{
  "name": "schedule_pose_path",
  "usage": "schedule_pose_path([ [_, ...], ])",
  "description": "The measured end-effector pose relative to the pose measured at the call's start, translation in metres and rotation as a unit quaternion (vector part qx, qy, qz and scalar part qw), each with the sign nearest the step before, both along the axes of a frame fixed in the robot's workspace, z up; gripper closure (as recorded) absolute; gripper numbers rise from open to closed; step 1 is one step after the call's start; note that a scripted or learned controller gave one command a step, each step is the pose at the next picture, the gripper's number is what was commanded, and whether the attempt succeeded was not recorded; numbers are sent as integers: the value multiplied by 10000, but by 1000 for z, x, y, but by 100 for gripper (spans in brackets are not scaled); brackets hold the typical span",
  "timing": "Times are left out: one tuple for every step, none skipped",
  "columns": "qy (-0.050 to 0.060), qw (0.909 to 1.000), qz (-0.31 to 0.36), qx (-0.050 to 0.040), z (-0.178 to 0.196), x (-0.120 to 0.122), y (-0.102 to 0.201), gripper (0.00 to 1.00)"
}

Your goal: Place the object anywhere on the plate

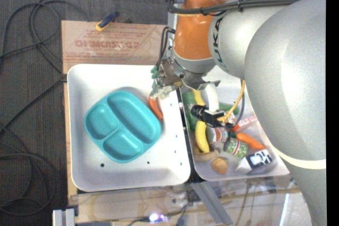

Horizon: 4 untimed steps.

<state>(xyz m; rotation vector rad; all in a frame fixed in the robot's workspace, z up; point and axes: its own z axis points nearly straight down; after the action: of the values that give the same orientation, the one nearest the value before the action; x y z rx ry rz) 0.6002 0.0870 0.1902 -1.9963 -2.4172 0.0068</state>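
A teal plate (pixel 123 124) with three compartments lies in the left bin (pixel 79 166). My gripper (pixel 158 93) hangs over the left bin's right side, just past the plate's right rim. It is shut on a small orange carrot (pixel 155 108), which points down from the fingertips. The carrot's lower end sits at the plate's right edge; whether it touches the plate I cannot tell. The arm's grey and orange body covers the upper part of the right bin.
The right bin (pixel 275 169) holds a yellow banana (pixel 202 136), a second carrot (pixel 249 141), a can (pixel 237 149), a tan lump (pixel 219 165) and a black-and-white box (pixel 258 159). A cardboard sheet (pixel 106 45) lies behind the left bin. Cables cross the floor at left.
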Motion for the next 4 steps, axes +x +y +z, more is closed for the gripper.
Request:
schedule_pose_path([
  [-12,9999,-148,-10,-8,-105,-23,100],
  [-24,9971,767,-4,25,-116,45,100],
  [-12,9970,768,-2,33,-116,46,100],
  [-44,9932,1165,-14,144,-115,5,100],
])
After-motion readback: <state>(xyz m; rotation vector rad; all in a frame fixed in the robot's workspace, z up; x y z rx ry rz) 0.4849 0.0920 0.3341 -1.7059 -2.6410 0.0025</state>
